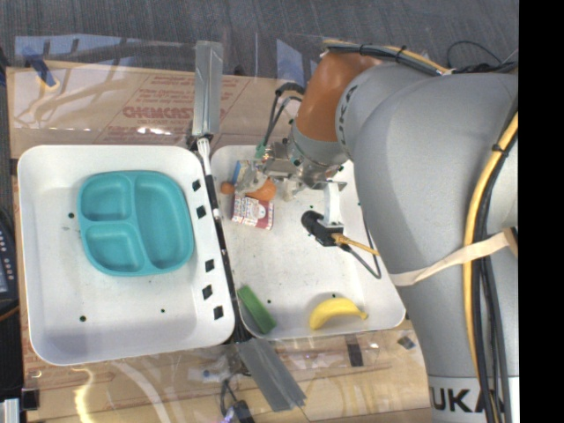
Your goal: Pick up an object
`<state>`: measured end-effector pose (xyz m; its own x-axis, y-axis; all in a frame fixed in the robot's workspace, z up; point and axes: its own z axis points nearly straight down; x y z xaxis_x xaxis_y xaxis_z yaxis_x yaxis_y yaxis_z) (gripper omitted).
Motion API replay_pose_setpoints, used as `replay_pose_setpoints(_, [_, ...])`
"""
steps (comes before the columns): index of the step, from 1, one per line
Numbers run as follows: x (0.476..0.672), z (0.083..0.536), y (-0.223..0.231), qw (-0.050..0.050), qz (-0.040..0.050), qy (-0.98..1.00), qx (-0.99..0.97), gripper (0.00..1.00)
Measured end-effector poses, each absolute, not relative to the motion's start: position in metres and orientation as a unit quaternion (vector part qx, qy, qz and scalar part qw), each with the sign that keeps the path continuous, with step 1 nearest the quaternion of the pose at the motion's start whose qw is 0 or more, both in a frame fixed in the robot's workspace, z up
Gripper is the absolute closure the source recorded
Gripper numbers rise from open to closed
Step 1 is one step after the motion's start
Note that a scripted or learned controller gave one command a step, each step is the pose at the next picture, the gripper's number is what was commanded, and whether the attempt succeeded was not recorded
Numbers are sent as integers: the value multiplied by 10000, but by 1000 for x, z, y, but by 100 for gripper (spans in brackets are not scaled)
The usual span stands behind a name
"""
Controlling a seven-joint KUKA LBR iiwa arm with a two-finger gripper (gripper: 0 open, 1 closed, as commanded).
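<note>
Arm (pixel 423 148) bulk hides right bin (pixel 291 263) corner; hand (pixel 264 170) near carton (pixel 252 210), grip state unclear.

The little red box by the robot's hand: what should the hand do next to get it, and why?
Probably lower the hand a little further onto the little red box and then close on it. The hand sits at the far end of the right bin, just beyond the box, and nothing shows between it and the box yet.
</note>
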<state>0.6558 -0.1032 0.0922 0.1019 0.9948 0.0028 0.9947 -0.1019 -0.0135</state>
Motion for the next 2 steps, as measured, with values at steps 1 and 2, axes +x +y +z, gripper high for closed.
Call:
replay_pose_setpoints(1, [656, 100, -102, 91, 57, -6730, -7396, 100])
replay_pose_setpoints(2, [583, 196, -51, 29, 23, -7479, -6638, 100])
